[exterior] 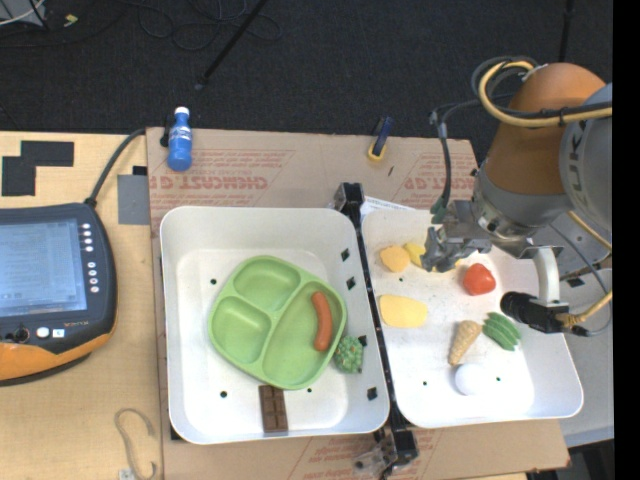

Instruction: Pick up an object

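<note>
- Several small toy foods lie in the right-hand white bin [560, 398], and any could be the pick: a small yellow-orange lump [395, 259] at its upper left, a larger yellow lemon-shaped piece [402, 312] below that, a red tomato-like piece [479, 279], a green leafy piece [502, 331], a tan cone [463, 341] and a white egg-shaped ball [468, 379] toward the lower middle.
- The gripper [440, 255] sits low over the upper part of that bin, just beside the small yellow-orange lump and near the red piece; whether its fingers are spread or closed cannot be told, and nothing is seen held.
- Likely trouble: the lump and a pale yellow scrap [414, 251] lie close to the bin's upper-left wall, so a descent slightly off centre could nudge them aside or graze the wall.
- The rounded red piece would probably roll if pinched off-axis.
- The left-hand white bin [190, 268] holds a green divided plate [262, 318] with a red sausage [322, 320], a green broccoli floret [349, 353] and a brown block [273, 409], all well apart from the arm.
</note>
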